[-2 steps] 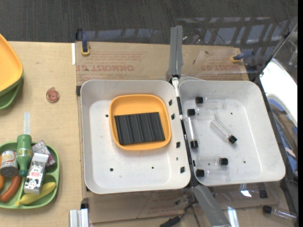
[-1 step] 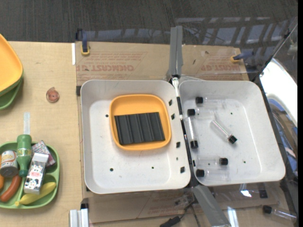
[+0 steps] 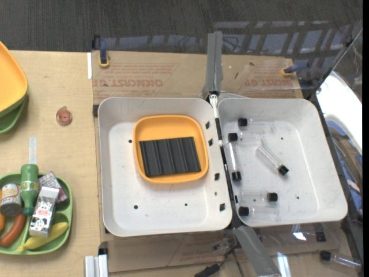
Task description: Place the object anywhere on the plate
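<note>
plate: in left bin | dark ridged block: lying on plate | tool grip: cannot tell

The 1 fixed camera is mounted above the bench and looks down at a slant, from a moderate height. Its field covers both white bins, left bin and right bin, plus dark floor beyond.
</note>
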`<state>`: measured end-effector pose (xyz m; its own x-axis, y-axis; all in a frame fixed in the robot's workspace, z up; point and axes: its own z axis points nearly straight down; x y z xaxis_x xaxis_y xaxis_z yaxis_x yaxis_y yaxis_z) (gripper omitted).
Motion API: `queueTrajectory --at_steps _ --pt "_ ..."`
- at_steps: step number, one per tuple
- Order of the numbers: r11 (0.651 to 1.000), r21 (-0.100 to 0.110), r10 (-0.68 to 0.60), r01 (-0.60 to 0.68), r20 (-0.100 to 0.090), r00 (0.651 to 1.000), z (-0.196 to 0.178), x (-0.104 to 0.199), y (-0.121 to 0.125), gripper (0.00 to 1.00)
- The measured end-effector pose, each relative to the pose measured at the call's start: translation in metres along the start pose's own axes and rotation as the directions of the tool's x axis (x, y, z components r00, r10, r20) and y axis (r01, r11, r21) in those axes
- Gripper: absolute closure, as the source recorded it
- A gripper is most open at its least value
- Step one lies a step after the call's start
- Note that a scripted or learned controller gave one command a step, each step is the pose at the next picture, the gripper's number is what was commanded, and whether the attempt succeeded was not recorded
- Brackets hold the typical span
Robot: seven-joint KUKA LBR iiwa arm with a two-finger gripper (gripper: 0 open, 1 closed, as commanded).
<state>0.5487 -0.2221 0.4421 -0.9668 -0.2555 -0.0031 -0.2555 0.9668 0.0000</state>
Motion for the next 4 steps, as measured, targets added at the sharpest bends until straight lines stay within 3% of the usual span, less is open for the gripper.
queueTrajectory --at_steps 1,2,3,4 --pt "0.911 -0.001 -0.413 0.413 0.001 0.911 0.0 0.028 0.008 0.0" --pt "0.68 -0.003 -0.733 0.733 0.001 0.68 0.016 0.01 0.003 0.0" --pt "0.484 -0.003 -0.875 0.875 0.002 0.484 0.0 0.053 0.014 0.0" --pt "0.19 -0.002 -0.982 0.982 0.003 0.19 0.016 0.065 0.017 0.0"
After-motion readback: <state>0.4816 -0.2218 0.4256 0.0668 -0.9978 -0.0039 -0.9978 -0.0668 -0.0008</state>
